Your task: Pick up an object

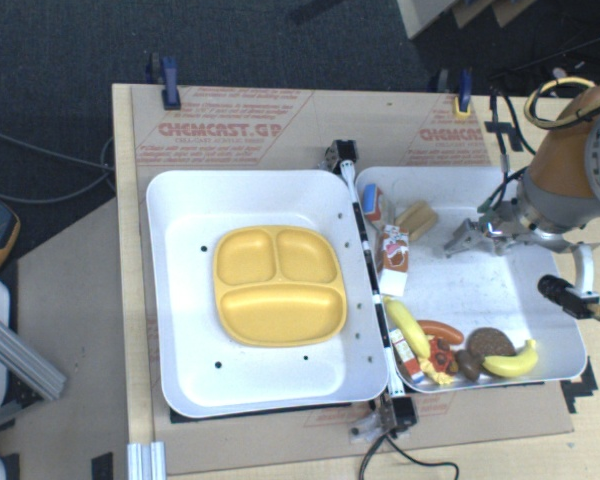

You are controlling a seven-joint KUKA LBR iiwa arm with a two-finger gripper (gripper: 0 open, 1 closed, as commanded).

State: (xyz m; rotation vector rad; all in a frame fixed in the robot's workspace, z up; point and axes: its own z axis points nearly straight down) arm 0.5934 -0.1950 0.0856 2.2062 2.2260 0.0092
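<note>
Hovering over the right bin (540, 298) — end effector (467, 236) beside a tan block (416, 218).

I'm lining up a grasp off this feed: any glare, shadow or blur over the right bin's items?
Camera view: even lighting, with the white right bin bright but not washed out; the gripper casts only a faint shadow; the toy food pile at the near edge is soft and low in detail, its pieces hard to separate; the yellow plate reads clearly.
</note>
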